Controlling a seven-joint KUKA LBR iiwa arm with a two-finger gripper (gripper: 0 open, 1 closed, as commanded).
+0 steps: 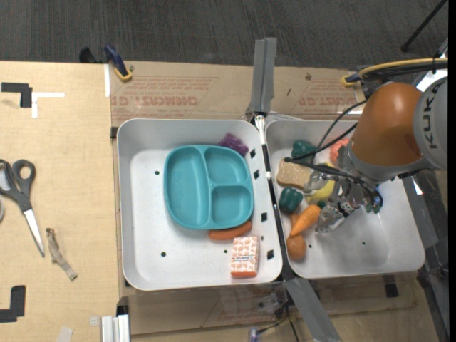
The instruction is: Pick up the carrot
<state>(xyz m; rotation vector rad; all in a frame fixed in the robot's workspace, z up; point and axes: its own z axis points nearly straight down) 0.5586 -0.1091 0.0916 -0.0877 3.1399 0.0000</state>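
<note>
**Carrot right next to the gripper, not grabbed yet**

The carrot (305, 220) is found in the right bin (388, 258), near its left wall, long axis slanted from lower-left up to upper-right. The gripper (333, 216) is parked just beside its upper-right end, so only a short shift left is probably needed. How the jaws stand can't be made out. It's crowded: a green pepper (290, 200) above-left, a bread slice (293, 175), a banana (324, 189), and an orange fruit (296, 246) just below could get bumped.
</note>
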